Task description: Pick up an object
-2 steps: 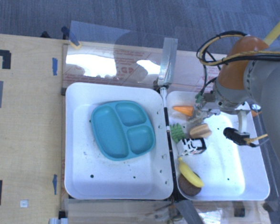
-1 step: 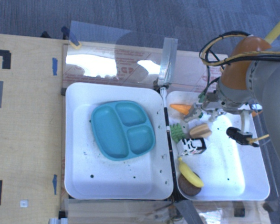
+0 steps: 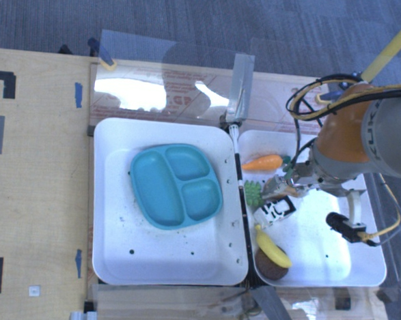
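The arm is reaching in from the right, and the jaws [image 3: 280, 190] are hanging low over the left part of the right bin [image 3: 367, 270], over a cluster of small items. I can't tell whether the jaws are open or closed, since the wrist is blocking them.

A carrot [image 3: 262, 163] is lying near the bin's back-left corner. Something green [image 3: 253, 192] is sitting just below it. A black-and-white item [image 3: 276, 209] is lying right under the jaws, maybe touching them. A banana [image 3: 272, 250] is resting against a brown round thing [image 3: 269, 268] at the front-left corner.

The left bin [image 3: 105, 252] is holding a blue divided plate [image 3: 176, 186].

The nearest candidate looks like the black-and-white item. It seems light and flat, so it is probably hard to pinch and best taken across its narrow width. The carrot looks smooth, rigid and likely to roll, so it should be grasped mid-body.
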Controlling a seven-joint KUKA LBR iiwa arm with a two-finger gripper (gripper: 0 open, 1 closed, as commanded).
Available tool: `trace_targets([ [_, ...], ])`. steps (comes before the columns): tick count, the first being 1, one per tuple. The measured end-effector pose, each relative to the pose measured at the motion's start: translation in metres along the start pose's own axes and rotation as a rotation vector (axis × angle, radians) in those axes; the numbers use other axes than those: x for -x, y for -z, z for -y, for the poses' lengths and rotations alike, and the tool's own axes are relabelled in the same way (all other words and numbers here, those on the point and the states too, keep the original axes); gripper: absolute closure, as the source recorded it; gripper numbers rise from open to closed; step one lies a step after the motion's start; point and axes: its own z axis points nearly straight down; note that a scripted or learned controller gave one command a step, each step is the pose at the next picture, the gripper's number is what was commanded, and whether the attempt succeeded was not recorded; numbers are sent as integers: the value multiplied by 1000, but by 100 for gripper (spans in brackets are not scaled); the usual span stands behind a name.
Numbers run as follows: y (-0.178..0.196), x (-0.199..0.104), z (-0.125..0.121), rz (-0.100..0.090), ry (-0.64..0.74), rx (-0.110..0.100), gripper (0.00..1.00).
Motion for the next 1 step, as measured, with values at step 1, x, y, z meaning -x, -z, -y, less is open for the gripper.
trace_targets([
  [1,8,2,0,0,-3,1,100],
])
